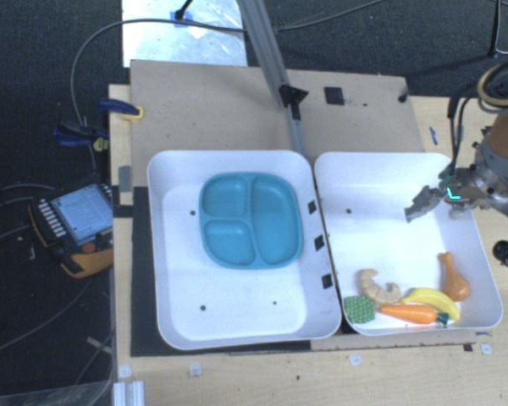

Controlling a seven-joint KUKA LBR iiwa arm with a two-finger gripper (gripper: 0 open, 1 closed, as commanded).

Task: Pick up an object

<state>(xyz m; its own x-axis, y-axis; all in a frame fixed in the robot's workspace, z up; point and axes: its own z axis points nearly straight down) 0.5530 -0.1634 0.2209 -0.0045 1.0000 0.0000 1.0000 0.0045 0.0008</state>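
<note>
Hovering over the right bin (381, 218), the pincer (425, 203) holds nothing.

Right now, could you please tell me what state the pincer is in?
Pincer: above the right bin, holding nothing visible; whether open or shut cannot be told.

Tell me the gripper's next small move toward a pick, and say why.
Probably ease the gripper toward the near edge of the right white bin and down. It sits over bare floor, while the orange toy drumstick, yellow toy banana, orange toy carrot and pale toy shrimp cluster along that near edge. The drumstick lies closest.
</note>
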